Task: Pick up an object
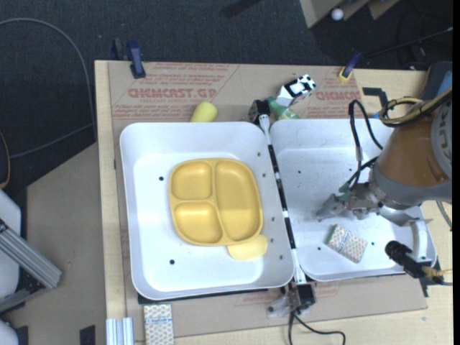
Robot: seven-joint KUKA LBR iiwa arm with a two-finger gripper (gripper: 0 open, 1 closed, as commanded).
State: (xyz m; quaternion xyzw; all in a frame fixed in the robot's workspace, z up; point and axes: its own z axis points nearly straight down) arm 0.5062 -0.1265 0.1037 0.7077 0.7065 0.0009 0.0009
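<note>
Nearest me, at 6 o'clock on the surface (215, 311), I see a small patterned packet (158, 322) lying outside the bins, with a cable clip (291, 300) beside it below the seam. In the right bin (316, 157) a small patterned pouch (348, 243) lies toward 5 o'clock, flat on the white floor. My end effector (338, 205) sits just above it at about 11 o'clock from the pouch, close but not gripping it; I cannot tell whether it is apart or together. The arm (413, 157) crowds the bin's 3 o'clock side, trailing black cables (359, 131). In the left bin (144, 192) a yellow divided plate (214, 200) fills the middle, a pale yellow piece (248, 248) peeking out at its 5 o'clock. Farther off, at 12 o'clock, a yellow object (204, 111) and a black-and-white toy (297, 88) rest beyond the bins.
</note>
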